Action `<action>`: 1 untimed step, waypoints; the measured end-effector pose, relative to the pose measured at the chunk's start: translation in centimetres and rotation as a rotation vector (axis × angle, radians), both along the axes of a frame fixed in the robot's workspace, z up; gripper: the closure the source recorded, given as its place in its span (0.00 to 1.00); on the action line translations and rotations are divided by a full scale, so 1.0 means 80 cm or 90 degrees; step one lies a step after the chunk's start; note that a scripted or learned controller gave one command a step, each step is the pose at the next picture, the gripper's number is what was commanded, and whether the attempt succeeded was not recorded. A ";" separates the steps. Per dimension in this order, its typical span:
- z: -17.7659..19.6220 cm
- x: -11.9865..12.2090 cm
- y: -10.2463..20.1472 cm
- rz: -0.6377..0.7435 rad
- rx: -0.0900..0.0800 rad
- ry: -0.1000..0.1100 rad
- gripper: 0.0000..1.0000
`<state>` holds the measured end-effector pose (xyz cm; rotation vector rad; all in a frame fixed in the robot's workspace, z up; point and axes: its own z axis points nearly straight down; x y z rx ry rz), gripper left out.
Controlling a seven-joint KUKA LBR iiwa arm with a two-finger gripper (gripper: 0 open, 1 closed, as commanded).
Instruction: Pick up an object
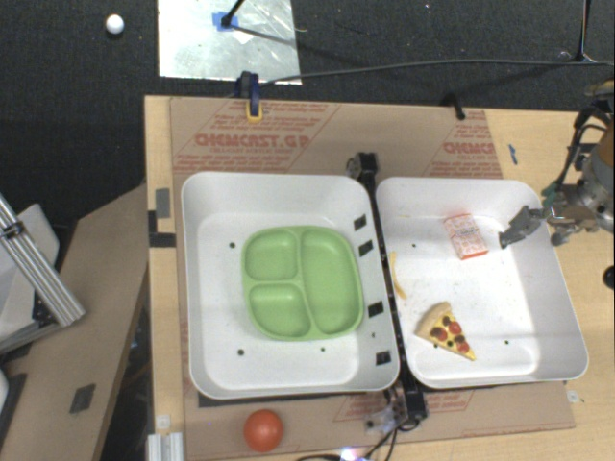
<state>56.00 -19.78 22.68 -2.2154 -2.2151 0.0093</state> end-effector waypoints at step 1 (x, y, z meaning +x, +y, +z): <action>0.009 0.003 0.001 0.002 -0.002 -0.008 0.00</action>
